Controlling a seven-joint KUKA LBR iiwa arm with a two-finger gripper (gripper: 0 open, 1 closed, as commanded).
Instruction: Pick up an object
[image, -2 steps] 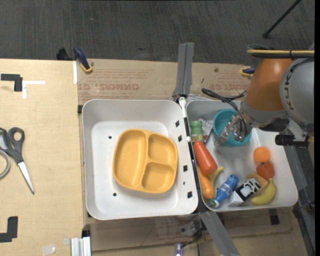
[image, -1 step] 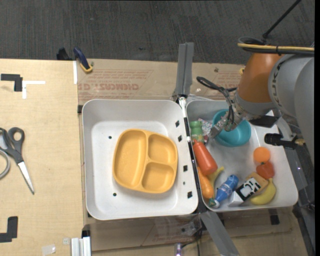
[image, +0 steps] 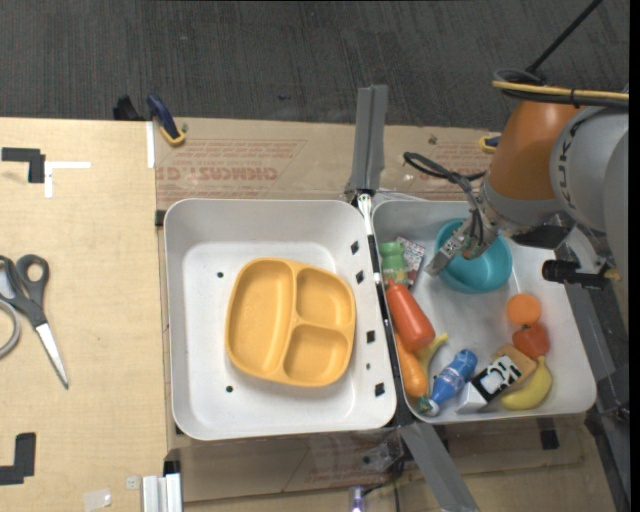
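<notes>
Two white bins sit side by side on the worktop. The gripper (image: 455, 245) hangs over the upper part of the right bin (image: 572, 322), at the near rim of a teal bowl (image: 480, 268). Whether it is spread or closed cannot be judged from this angle, and no object is visibly held.

Candidate objects lie below and beside the gripper: a carrot (image: 409, 312) down and to the left, a blue bottle (image: 450, 377) further below, an orange ball (image: 522, 308) to the lower right, and a banana (image: 530, 390) at the bin's bottom corner. Well to the left, the left bin (image: 190, 330) holds a yellow divided plate (image: 291, 322).

Task status: not complete. Nothing is lifted. Judging by position, the teal bowl is the probable target; grasp and lift remain.
</notes>
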